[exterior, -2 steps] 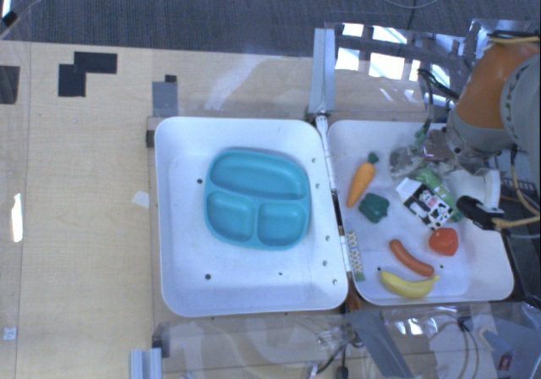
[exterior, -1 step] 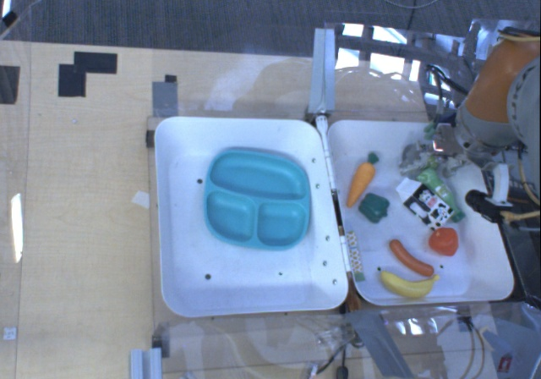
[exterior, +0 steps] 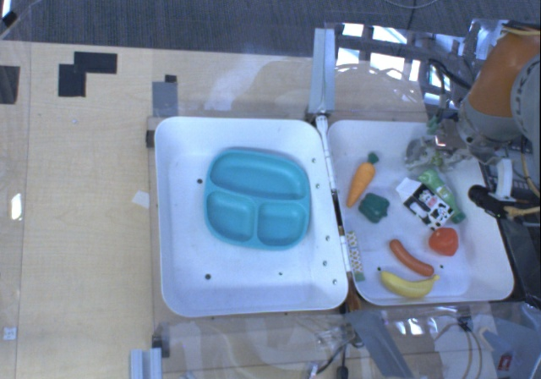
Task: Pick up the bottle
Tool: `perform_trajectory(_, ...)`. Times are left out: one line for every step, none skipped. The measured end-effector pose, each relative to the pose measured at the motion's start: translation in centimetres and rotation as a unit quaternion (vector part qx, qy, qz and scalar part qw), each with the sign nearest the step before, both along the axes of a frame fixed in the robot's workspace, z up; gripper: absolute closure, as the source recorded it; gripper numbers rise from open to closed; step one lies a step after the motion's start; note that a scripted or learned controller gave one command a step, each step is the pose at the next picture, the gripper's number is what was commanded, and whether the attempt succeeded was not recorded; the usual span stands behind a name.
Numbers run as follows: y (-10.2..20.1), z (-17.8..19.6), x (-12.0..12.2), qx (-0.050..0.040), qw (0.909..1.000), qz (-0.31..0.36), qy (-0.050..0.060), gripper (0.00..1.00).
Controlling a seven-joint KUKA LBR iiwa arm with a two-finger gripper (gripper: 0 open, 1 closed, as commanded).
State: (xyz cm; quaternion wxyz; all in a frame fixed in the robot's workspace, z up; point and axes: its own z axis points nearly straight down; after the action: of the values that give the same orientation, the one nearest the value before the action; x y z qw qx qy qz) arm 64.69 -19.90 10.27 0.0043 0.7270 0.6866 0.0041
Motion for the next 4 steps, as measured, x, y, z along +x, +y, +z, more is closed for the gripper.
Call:
perform_trajectory(0.1,1.3,0.2,-0.0005,1.0,0.002,-0.003,1.0)
perform_trajectory(0.2,2.6,0.4,-0.0014,1.0,0.003,-0.007,1.0)
perform_trajectory(0.4,-1.3,-11.7,-0.003,0.9884,0.152,0.0,1.0)
perform_trajectory(7.4,6.6,-12.6,-0.0013,0.991,0.134,0.002,1.0)
